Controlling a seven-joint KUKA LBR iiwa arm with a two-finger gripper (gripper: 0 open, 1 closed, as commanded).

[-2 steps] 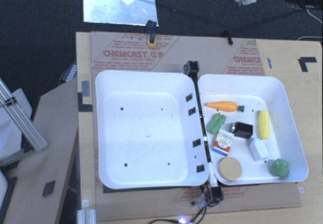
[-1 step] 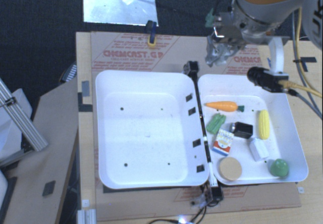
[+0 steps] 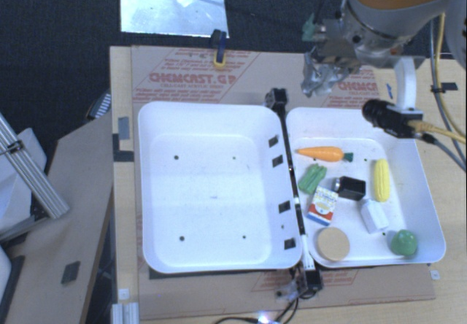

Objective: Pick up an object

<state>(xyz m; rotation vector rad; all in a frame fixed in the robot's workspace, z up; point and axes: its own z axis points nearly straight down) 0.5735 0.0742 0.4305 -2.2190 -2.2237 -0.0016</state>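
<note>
Fingers [image 3: 319, 85] above right bin's [image 3: 430, 206] far edge

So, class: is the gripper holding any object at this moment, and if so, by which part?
Nothing is held. The gripper hangs above the far rim of the right bin, with no object between its fingers; the carrot and corn lie in the bin.

I can read "CHEMCAST GP" in red letters on the brown sheet [image 3: 191, 76] under my bins. The same red print is on the sheet's right part, but my arm covers most of it. The small box [image 3: 322, 206] has print too small to read.
</note>
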